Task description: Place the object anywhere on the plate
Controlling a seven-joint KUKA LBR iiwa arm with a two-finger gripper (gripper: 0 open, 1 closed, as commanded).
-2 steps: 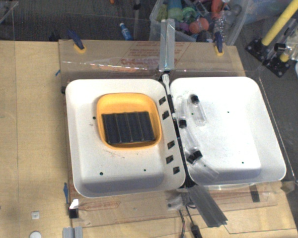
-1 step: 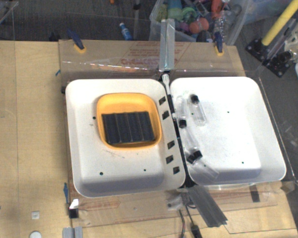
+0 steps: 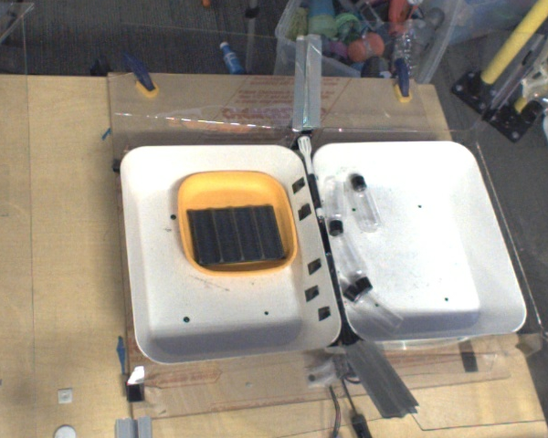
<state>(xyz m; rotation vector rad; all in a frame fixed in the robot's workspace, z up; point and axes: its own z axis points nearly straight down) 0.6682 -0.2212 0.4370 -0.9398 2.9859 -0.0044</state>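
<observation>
Dark ribbed slab [image 3: 236,234] lying flat on the orange plate [image 3: 233,182], well inside its rim, a strip of orange showing on every side. Plate itself sitting in the left bin [image 3: 151,245], a little toward the far wall. Judged from that alone: task looks as good as done, if the slab is the object meant.

Long side of the slab running left to right across the view, ribs crossing it from near edge to far edge, and square to the plate, not skewed.

Gripper state: cannot tell from this view (no guess offered).

For any coming move, the relation that matters: reaching in from the view's right means crossing the whole right bin [image 3: 457,245] and the divider [image 3: 315,235] between the bins before coming over the plate. So the slab lies on the far side of that divider from the arm's base, leftward, and a grip across its short side would probably suit best, closing along the ribs.

Also worth noting: something clear with small black parts [image 3: 363,206] in the right bin, just beside the divider. Too faint to make out the shape. Nearer to the arm's side than the slab; well apart from the plate.
</observation>
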